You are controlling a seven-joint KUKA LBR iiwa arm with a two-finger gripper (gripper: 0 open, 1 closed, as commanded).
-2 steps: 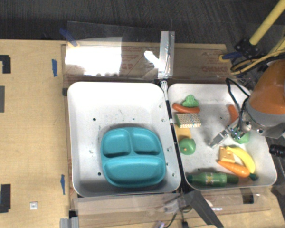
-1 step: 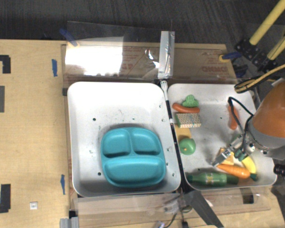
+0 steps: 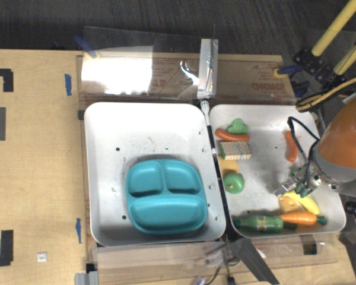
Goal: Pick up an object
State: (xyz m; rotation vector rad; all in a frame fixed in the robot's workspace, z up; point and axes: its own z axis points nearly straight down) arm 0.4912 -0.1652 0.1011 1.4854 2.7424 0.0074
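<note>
Jaws: state cannot be read. Gripper (image 3: 296,186) sits low in the right bin (image 3: 264,159), toward its right wall, a tangle of metal and cable under the orange band; whether anything sits between the tips is not visible.

Landmark: the gripper.

- Banana (image 3: 301,203), yellow, lies touching or just below the gripper, on the near side. Long axis runs at a slant, from upper left down to lower right. Nearest candidate; probably the target, though that is a guess.
- Carrot (image 3: 299,218), orange with a green tip at its right end, lies just past the banana, against the bin's near wall. Long axis roughly left-right, point end to the left.
- Green bottle (image 3: 260,222) lies to the lower left of the gripper, end to end with the carrot, same left-right axis, cap end to the left.
- Apple (image 3: 234,182), green, well to the left, near the divider.
- Block (image 3: 235,150), speckled, and a second carrot-like piece above it, farther left and up.
- Thin orange piece (image 3: 291,147) lies up from the gripper, long axis near vertical.

Left bin (image 3: 107,135) holds a teal tray (image 3: 165,196); well apart, not in play.

Judgement: a grasp on the banana would want the closing direction across its slant. Carrot alongside is a crowding risk.
</note>
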